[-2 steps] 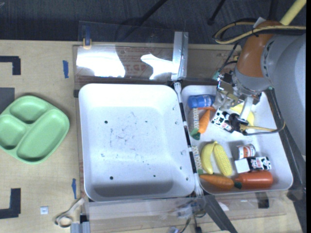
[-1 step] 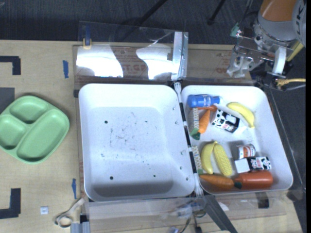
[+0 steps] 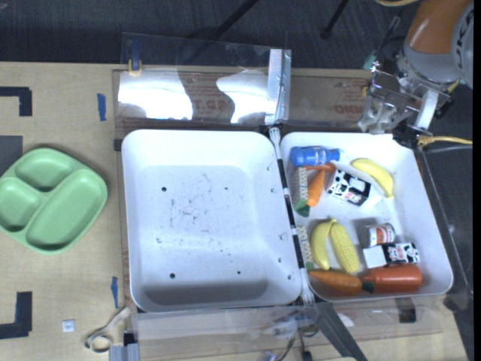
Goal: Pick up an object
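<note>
Approach stage, I'd say: the gripper (image 3: 378,117) hangs just beyond the right bin (image 3: 434,224)'s far rim; jaws' state I cannot tell. Next it must descend onto something, perhaps the banana (image 3: 375,174).

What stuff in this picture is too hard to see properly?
- Gripper, camera view: blurred and small above the right bin's far rim, so its state cannot be told.
- Arm: cut off by the top and right edges.
- Small can and black-and-white carton: labels too small to read.
- Lower carrot: its end is tucked under the yellow corn.
- Scissors-like thing at the bottom: too blurry to name.
</note>
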You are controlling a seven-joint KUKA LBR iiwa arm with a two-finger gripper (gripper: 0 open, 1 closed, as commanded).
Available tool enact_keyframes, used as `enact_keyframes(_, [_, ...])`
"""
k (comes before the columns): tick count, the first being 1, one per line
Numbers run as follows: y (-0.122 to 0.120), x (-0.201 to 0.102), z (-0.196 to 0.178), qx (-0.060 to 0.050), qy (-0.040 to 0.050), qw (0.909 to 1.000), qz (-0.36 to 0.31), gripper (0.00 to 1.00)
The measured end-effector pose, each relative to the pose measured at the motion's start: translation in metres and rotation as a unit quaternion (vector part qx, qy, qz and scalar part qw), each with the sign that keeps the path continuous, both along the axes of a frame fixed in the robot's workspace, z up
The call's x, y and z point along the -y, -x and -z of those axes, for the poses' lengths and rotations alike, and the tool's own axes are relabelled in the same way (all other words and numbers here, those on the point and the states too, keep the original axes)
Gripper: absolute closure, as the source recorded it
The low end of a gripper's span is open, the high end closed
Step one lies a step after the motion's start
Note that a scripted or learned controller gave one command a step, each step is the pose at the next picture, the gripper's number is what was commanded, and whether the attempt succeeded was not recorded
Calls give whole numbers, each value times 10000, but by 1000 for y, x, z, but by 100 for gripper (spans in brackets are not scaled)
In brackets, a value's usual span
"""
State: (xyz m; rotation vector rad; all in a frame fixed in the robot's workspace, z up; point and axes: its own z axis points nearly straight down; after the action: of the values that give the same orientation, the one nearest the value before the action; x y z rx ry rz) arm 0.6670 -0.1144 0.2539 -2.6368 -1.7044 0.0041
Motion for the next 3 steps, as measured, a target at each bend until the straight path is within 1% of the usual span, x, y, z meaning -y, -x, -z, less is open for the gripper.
enact_keyframes(1, [0,-1,0,1,0,10000,-5,0])
enact_keyframes(2, [24,22,116,11,-3,9999,-168,0])
enact_keyframes(3, [24,22,116,13,-2,9999,-168,0])
